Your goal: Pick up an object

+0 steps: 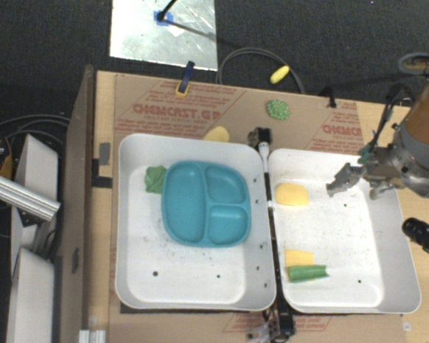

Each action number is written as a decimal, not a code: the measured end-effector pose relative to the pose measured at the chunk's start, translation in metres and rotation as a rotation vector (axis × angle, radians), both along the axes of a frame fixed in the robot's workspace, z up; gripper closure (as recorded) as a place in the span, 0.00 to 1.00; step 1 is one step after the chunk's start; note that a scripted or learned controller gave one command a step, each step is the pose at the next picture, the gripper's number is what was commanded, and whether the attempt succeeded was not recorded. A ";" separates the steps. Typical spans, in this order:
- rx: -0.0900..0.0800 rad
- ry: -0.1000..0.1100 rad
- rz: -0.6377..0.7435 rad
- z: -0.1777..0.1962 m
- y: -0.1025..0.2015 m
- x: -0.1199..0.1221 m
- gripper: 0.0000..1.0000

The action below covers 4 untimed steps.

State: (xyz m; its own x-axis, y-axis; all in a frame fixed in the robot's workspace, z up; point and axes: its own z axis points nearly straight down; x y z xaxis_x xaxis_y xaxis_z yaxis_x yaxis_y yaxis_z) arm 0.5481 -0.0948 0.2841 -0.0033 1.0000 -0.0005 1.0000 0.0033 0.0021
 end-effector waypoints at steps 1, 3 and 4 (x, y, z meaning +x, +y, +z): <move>0.001 0.010 -0.003 -0.157 -0.017 0.022 0.00; -0.001 -0.011 0.004 -0.160 0.006 0.125 0.00; 0.002 -0.004 0.005 -0.095 0.040 0.095 0.00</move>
